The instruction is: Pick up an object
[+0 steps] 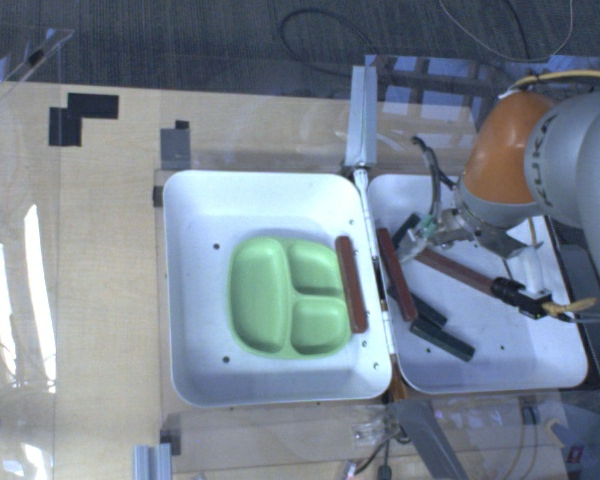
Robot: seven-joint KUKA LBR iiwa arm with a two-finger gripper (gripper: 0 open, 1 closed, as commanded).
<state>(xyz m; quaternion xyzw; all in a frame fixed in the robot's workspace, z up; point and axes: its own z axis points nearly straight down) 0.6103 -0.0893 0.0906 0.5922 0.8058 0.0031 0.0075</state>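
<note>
- A green plate sits in the left bin, a brown stick along its right edge.
- The tool hangs low over the right bin amid sticks; its grip I cannot tell.

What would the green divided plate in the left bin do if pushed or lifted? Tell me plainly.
The green divided plate looks like moulded plastic, so probably stiff and light. It lies flat and wide in the left bin, so it should slide, not tip or roll. Its smooth rounded rim may slip between fingers. The brown stick along its right edge would likely shift too.
</note>
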